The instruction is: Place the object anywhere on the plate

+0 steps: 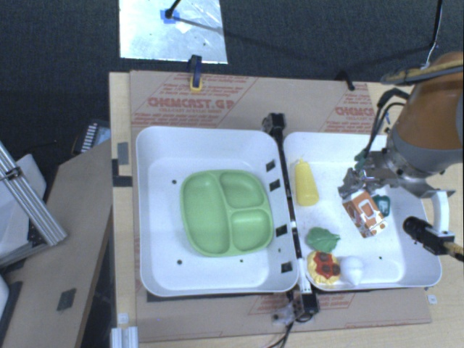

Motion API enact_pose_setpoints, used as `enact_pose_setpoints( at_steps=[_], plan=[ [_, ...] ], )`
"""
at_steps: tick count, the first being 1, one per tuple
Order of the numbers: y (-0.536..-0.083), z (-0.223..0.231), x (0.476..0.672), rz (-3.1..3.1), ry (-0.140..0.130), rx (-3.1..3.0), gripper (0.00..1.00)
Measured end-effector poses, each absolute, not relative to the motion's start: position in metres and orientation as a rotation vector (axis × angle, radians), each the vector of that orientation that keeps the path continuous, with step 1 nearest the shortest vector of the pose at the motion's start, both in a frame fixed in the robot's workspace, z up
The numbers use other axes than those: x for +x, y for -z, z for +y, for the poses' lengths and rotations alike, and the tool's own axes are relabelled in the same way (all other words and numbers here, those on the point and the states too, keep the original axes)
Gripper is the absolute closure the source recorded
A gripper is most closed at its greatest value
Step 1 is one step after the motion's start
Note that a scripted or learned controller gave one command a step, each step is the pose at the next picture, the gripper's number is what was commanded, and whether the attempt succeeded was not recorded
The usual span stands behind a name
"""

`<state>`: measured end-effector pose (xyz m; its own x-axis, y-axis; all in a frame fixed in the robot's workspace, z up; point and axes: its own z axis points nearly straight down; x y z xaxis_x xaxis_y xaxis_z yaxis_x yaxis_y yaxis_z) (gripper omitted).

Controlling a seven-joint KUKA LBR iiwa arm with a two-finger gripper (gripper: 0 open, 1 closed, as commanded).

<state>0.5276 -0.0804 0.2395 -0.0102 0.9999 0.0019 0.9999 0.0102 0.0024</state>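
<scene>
Risk ahead: losing the orange-and-white carton [365,215] on the way across — grip looks shallow, at the carton's upper end only, so a tilt or swing could drop it back into the right bin [406,267] or catch it on the divider between the 2 bins. Gripper [357,185] closed narrow on that carton's top, low over the right bin, carton hanging tilted below. Also in the right bin: yellow bottle [306,182] by the left wall, green leafy piece [321,237], yellow-and-red item [324,266] and white lump [351,269] near the front. In the left bin [156,267]: 1 green 3-compartment plate [221,212], nothing on it.
</scene>
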Motion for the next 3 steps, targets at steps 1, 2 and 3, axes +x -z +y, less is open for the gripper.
enact_pose_setpoints(
  at_steps=[1, 2, 3],
  plan=[
    [-0.235, -0.026, 0.525, 2.233, -0.004, 2.209, 1.0],
    [-0.229, 0.03, 0.526, 2.233, -0.002, 2.211, 1.0],
    [-0.222, 0.09, 0.544, 2.234, -0.004, 2.21, 1.0]
  ],
)
